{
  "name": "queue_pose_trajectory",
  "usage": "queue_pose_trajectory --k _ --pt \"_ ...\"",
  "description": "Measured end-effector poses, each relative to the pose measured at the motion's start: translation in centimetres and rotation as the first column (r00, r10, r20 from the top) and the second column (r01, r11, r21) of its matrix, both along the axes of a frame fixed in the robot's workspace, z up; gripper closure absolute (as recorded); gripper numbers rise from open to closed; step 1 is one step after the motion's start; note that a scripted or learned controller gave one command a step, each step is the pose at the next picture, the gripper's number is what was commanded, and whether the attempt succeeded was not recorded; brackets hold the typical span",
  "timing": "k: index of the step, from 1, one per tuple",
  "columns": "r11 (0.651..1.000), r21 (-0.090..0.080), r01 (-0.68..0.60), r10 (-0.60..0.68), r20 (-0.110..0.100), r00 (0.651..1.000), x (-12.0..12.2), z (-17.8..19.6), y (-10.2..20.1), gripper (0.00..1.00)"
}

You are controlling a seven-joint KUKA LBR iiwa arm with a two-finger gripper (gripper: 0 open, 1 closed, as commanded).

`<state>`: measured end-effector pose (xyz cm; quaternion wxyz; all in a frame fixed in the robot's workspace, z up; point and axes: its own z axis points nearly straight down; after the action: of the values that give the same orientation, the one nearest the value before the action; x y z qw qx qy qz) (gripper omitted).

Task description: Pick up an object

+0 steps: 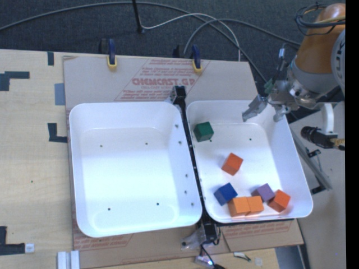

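Jaws spread wide (holding nothing) above right bin's far corner, green cube well apart.

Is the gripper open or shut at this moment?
Open. The gripper hangs over the right bin's far corner with its two fingers spread apart and nothing between them.

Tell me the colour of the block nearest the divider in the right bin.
Green, seen in the camera view.
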<state>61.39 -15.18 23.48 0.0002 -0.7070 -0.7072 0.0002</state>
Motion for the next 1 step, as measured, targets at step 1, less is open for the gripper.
queue_pose_trajectory --k 1 --pt "1.0 0.001 0.001 -0.001 -0.008 1.0 -4.18 -15.07 -0.69 0.0"
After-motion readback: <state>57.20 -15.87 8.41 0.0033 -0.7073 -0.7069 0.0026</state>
